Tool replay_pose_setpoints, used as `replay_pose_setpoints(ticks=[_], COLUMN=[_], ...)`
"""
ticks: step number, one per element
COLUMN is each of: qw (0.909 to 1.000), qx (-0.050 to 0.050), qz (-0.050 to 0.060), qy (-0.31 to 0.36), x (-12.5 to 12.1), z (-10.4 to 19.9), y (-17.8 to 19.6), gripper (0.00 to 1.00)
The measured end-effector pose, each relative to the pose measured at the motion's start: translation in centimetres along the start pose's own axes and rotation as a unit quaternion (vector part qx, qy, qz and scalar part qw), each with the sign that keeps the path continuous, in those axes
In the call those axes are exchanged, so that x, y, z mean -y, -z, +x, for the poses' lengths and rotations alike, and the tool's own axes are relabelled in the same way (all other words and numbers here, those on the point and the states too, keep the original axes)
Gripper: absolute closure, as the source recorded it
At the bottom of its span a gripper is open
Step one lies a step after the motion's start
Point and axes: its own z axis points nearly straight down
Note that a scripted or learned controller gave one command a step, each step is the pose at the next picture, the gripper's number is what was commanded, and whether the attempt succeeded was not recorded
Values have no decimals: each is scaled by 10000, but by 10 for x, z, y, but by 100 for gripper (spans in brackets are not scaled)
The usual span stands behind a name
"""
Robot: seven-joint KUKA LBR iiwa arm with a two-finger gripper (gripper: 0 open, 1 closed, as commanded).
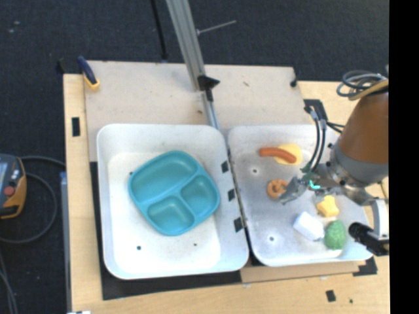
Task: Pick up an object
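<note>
The right bin (262, 247) holds several small objects: an orange sausage-shaped piece on a yellow piece (280, 154), an orange pretzel-like piece (276, 188), a yellow block (327, 207), a white block (308, 226) and a green fuzzy object (335, 235). My gripper (298, 190) hangs low over the right bin, just right of the orange pretzel-like piece and left of the yellow block. Nothing shows between its fingers.
The left bin (118, 254) holds a teal divided plate (173, 191). A metal pole (190, 41) rises behind the bins. The arm's orange band (366, 133) covers the right bin's far right side. A blue-and-yellow tool (88, 72) lies at the bench's back left corner.
</note>
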Motion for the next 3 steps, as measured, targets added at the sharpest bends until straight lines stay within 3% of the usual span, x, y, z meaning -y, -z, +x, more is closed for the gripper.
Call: replay_pose_setpoints(ticks=[1, 3], qw=[10000, 10000], qx=[2, -1], qz=[-8, 13], qy=[1, -12], x=[-1, 1], z=[0, -4], y=[1, -115], gripper=[0, 0])
